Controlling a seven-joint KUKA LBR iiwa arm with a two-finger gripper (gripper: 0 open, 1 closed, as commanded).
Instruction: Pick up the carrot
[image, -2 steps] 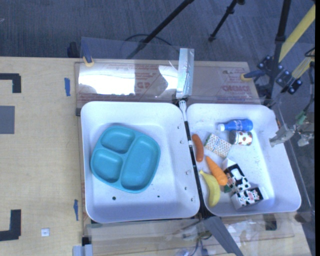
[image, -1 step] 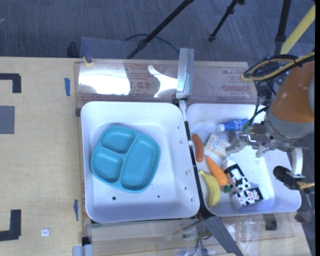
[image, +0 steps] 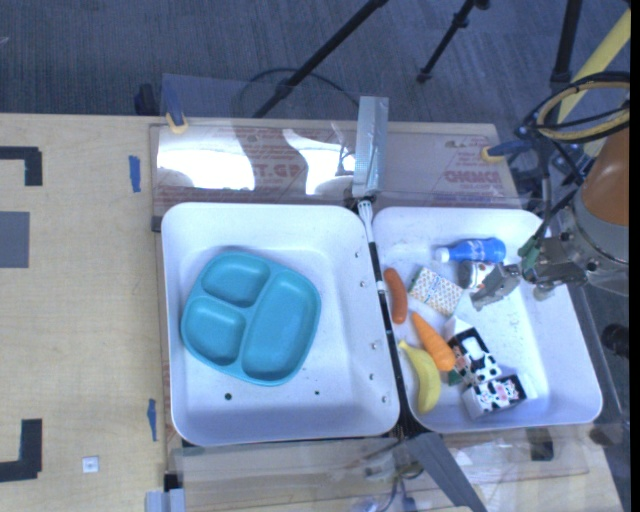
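Lying near right bin's (image: 575, 330) left wall, carrot (image: 434, 343), banana (image: 424, 375) alongside

Glossy white plastic bins (image: 200, 240) sit on a matt wooden bench (image: 70, 300); the blue tray (image: 250, 318) looks smooth plastic.

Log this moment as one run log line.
task: pick up carrot | tool: above right bin, right of carrot, apart from it | carrot: between hot dog and banana | status: not grasped
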